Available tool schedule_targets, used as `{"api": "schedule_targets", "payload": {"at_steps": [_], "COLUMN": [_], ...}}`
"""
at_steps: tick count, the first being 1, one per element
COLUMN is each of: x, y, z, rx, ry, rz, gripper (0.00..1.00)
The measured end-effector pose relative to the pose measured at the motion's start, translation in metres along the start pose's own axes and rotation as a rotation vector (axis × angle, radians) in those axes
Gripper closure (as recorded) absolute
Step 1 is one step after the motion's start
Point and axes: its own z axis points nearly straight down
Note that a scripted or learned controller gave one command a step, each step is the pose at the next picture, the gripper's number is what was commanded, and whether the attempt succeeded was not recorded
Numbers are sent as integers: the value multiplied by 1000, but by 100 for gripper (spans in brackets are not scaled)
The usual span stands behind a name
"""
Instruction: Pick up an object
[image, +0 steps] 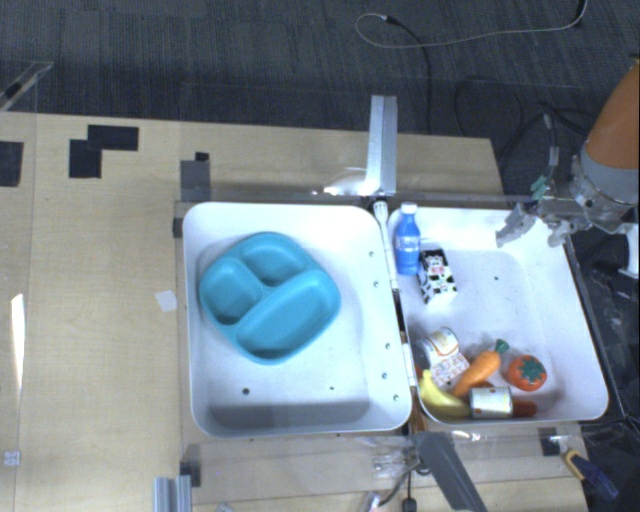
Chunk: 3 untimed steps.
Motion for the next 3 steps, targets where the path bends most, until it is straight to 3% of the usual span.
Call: {"api": "schedule_targets", "payload": {"at_steps": [1,2,3], "x": [61,90,101], "y": [13,12,-56], "z": [73,85,97], "rx": [-8,-37,-14], "ry": [-3,-21,-10], "rz": [83,304,388], "gripper": [0,0,0]}}
